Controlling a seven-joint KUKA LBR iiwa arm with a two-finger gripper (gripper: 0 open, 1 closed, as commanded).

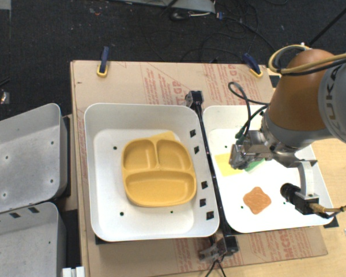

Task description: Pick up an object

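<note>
My gripper hangs low in the right bin, near its left side. A small green thing peeks out just under the gripper's right side, and a flat yellow piece lies right beside its left side. Whether either is touched I cannot tell. An orange-brown flat piece lies apart, toward the front of the same bin.
The left bin holds a yellow divided plate in its middle. The arm's wide orange band covers the right bin's back right part. Two grey lids lie off the bench to the left.
</note>
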